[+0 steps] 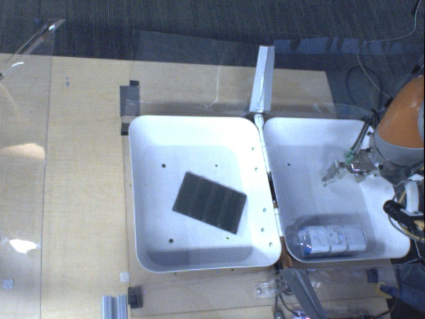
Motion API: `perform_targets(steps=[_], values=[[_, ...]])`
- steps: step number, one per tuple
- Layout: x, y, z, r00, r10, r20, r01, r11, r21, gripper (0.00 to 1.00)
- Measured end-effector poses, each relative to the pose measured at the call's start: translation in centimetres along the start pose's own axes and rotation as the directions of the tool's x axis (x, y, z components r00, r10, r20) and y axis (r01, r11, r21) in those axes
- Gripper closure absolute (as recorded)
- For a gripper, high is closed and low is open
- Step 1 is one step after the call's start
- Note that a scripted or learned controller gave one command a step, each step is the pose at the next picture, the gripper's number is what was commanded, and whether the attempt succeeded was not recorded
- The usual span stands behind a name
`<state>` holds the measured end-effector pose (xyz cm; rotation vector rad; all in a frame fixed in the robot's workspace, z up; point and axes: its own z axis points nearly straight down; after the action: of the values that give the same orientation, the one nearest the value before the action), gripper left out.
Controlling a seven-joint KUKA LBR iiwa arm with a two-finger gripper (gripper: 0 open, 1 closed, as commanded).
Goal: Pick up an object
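Camera view: gripper hovers in right bin above bottle, likely lining up a pick; jaws' state unreadable.

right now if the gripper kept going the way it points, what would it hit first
The gripper points left and somewhat down, over the right bin. Straight on, it would probably meet that bin's bare white floor first, or the dividing wall beyond. The bottle lies well off that line. Depth is hard to judge from this slanted view.

- A pale wooden bench carries everything.
- Two shallow white bins rest directly on it, touching: the left bin and the right bin.
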<state>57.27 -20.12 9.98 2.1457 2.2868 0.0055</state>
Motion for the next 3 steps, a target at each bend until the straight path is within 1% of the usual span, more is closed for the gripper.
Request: perform_targets(steps=[1,2,3], values=[[1.0,1.1,-3.3,0.956,-0.293,0.000,0.293,0.956,-0.001,0.00],[11.3,-3.9,1.0,0.997,-0.075,-0.002,0.075,0.997,-0.007,0.00],[10.3,3.6,1.1,0.961,-0.276,0.000,0.276,0.961,-0.005,0.00]])
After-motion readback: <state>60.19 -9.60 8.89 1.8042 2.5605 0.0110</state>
